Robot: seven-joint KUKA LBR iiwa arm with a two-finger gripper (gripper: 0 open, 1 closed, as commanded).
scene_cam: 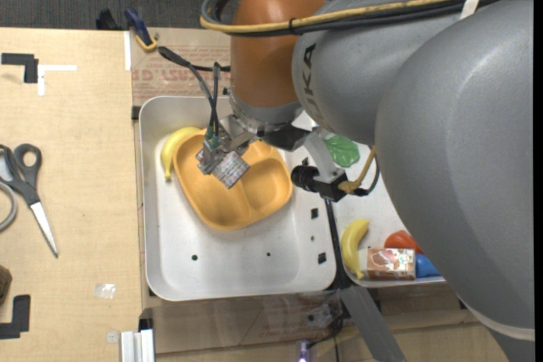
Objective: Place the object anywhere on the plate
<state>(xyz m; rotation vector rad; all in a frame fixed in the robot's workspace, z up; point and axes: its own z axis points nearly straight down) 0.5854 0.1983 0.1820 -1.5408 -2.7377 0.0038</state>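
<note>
A yellow-orange divided plate [242, 191] lies in the left bin [221, 271]. My gripper [219, 155] hangs over the plate's upper left part, under the orange wrist band. A small grey checkered object [229, 169] sits right at the gripper's tips, above or on the plate; whether the gripper holds it is unclear. A yellow banana [174, 148] lies against the plate's left rim, partly under it.
The right bin [399, 280] holds a second banana [352, 242], a green item [339, 150], a red item [399, 240], a small carton [390, 263] and a blue item [427, 267]. Scissors [30, 191] lie on the wooden bench at left. The arm covers most of the right bin.
</note>
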